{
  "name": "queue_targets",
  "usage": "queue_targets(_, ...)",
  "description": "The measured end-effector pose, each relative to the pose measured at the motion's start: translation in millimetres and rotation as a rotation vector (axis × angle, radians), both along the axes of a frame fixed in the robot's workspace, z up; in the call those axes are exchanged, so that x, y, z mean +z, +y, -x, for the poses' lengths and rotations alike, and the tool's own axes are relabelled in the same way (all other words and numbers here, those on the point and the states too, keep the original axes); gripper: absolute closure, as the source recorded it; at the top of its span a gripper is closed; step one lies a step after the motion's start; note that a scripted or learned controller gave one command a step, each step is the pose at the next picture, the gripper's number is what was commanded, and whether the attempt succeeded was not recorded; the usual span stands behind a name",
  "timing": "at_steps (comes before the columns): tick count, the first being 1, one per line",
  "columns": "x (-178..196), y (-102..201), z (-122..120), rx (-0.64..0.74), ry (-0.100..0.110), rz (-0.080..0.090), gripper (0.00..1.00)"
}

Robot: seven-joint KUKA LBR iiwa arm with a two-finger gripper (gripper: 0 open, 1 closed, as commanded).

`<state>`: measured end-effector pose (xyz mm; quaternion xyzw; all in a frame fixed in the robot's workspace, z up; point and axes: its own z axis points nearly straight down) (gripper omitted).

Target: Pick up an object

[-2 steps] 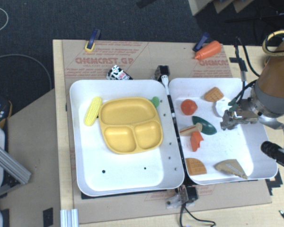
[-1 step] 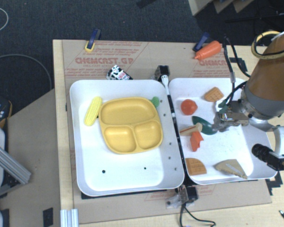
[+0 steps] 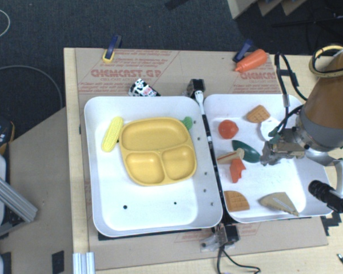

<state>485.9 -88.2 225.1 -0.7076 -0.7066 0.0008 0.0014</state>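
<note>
Glossy yellow compartment tray (image 3: 158, 150), ridged corn (image 3: 111, 133)

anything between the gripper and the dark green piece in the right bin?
Nothing visible. The gripper sits just right of the dark green piece, with bare bin floor between them. The red piece lies below-left, off that line.

Your tool (image 3: 274, 152) hangs over the right bin (image 3: 308, 210) beside a dark green toy (image 3: 247, 152); a yellow tray (image 3: 157, 150) sits in the left bin (image 3: 154, 216).
</note>
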Motion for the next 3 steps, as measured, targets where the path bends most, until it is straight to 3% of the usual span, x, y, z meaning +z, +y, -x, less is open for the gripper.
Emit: queue_targets(3, -10.0, 9.2, -5.9, 0.002, -0.001, 0.0, 1.0)
